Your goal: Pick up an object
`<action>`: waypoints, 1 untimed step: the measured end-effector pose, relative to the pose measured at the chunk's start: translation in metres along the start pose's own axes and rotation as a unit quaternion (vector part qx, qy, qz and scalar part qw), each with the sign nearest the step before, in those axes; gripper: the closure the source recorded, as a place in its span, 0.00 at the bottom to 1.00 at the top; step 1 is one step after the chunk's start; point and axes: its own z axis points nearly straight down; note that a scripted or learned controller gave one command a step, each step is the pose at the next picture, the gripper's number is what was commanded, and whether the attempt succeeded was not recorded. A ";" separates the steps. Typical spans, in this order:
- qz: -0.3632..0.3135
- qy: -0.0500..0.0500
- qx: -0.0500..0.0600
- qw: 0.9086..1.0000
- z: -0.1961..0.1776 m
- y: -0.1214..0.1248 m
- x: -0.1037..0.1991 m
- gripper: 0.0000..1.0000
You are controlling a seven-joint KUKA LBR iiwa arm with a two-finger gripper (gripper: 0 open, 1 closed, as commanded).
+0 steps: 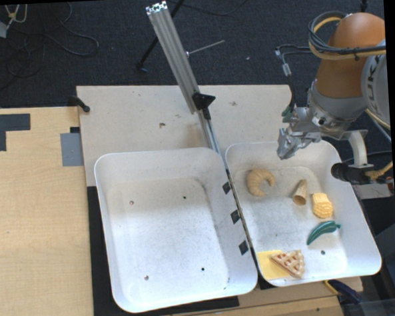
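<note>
The pincer [287,147] is hovering, fingers seemingly apart and gripping nothing, over the right bin [363,244] 's far rim, the pick not yet begun, with the croissant [259,181] lying just below-left and the ice-cream cone [300,192] and corn cob [322,205] nearer the camera.

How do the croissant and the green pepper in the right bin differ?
The croissant is tan, plump and curled into an arch; the green pepper is dark green, slim and only slightly bent. The croissant lies near the bin's far left part, closer to the gripper; the pepper lies nearer the front right. Both rest loose on the right bin floor, untouched.
</note>
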 end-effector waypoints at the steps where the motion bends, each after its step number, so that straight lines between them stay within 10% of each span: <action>1: 0.000 0.000 0.000 1.000 0.011 -0.006 0.049 1.00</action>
